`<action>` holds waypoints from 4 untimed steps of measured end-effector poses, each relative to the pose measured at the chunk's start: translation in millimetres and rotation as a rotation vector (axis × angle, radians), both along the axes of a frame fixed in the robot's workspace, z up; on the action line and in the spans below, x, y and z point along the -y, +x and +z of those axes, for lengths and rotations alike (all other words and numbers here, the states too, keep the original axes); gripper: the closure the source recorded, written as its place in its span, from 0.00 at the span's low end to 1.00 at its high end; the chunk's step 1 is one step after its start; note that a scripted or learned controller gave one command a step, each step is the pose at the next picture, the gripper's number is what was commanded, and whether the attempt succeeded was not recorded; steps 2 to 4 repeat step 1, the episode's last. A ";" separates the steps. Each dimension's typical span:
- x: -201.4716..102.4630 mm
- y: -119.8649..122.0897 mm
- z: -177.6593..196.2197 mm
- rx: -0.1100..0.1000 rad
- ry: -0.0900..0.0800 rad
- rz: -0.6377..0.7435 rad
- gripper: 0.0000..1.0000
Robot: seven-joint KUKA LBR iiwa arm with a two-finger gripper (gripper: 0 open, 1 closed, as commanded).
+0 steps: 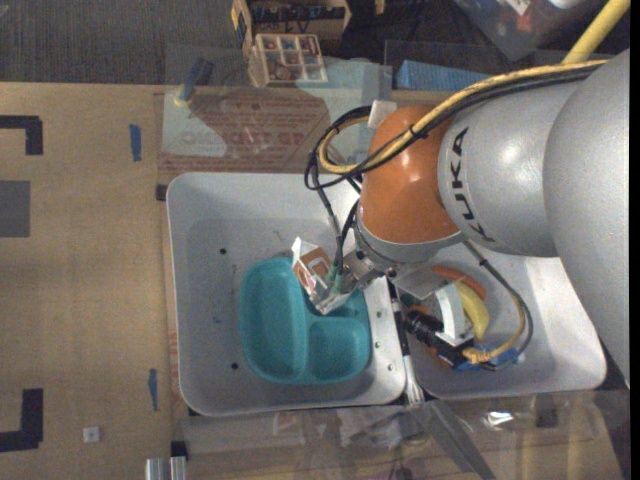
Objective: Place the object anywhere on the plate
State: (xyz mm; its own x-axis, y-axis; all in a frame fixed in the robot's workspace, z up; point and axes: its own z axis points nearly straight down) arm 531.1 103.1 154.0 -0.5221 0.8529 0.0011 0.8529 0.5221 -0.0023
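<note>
From where I stand, the arm (520,158) comes in from three o'clock and bends down over the left bin (200,268). Its gripper (335,290) hangs over the upper right corner of the teal plate (290,333), which lies in the lower middle of that bin and is split into compartments. Pinched at the fingertips is a small white and orange packet (308,265), tilted, its top pointing toward eleven o'clock. So the fingers look narrow and closed on the packet, though the wrist hides much of them. The packet sits just over the plate's rim at about one o'clock from the plate's centre; I cannot tell whether its lower edge is touching the plate or hanging just above it.

In the right bin (560,358), at about four o'clock from the gripper, lie a yellow banana-like thing (475,313) and some other bits, well apart from the plate.

To my eye the carrying is nearly done and the release is what remains. To do it well, I would nudge the packet toward seven o'clock so it is inside the rim, lower it close to the plate floor, then open and lift straight up so it does not tip out.
</note>
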 end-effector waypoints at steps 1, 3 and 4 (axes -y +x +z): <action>0.7 0.7 0.9 0.002 0.000 -0.001 0.00; 0.7 0.7 0.9 0.002 0.000 -0.001 0.00; 0.7 0.7 0.9 0.002 0.000 -0.001 0.00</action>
